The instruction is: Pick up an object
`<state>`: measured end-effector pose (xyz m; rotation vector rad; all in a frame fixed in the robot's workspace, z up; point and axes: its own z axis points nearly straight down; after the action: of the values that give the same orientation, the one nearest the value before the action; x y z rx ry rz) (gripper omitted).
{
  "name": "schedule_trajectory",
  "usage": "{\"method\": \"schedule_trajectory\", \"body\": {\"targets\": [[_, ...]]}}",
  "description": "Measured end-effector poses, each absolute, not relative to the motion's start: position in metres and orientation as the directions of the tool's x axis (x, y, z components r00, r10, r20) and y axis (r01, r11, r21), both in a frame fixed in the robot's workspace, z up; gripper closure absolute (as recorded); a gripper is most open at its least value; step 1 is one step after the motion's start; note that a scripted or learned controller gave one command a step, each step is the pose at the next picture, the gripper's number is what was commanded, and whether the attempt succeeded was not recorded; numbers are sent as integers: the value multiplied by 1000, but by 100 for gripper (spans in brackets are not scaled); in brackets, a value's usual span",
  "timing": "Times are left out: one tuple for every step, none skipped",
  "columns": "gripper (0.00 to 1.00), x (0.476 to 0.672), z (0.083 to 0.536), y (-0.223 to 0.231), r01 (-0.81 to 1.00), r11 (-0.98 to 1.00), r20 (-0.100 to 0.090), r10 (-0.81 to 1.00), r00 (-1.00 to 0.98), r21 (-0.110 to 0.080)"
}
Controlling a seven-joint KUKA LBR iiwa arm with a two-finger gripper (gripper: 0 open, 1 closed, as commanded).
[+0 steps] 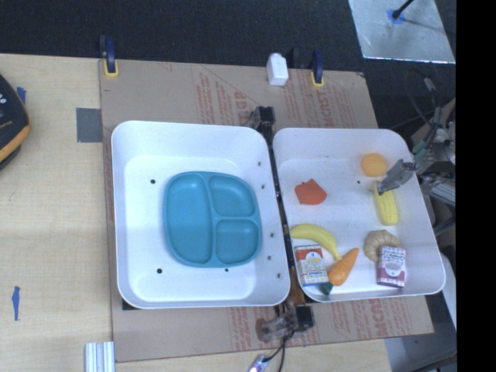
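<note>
The right bin (pixel 341 142) holds several toy foods. An orange ball (pixel 374 163) lies at its far right, with a yellow corn cob (pixel 387 205) just below it. My gripper (pixel 391 180) reaches in from the right edge and hangs over the gap between the ball and the cob, its tip close to the cob's upper end. A red-orange piece (pixel 311 193) lies mid-bin. Along the near side are a banana (pixel 316 237), a carrot (pixel 342 266), a tan lumpy piece (pixel 381 241) and two small red-and-white cartons (pixel 310 264) (pixel 391 266).
The left bin (pixel 132 153) holds a blue divided plate (pixel 212 217). Both bins rest on a cardboard sheet (pixel 225 91) clamped at the far edge. Cables and arm hardware (pixel 435 149) crowd the right side beyond the right bin.
</note>
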<state>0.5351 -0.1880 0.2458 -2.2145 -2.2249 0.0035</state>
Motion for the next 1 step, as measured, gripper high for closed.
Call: {"method": "schedule_trajectory", "body": {"targets": [[0,605,110,-211,1000,7,0,1000,-7,-5]]}}
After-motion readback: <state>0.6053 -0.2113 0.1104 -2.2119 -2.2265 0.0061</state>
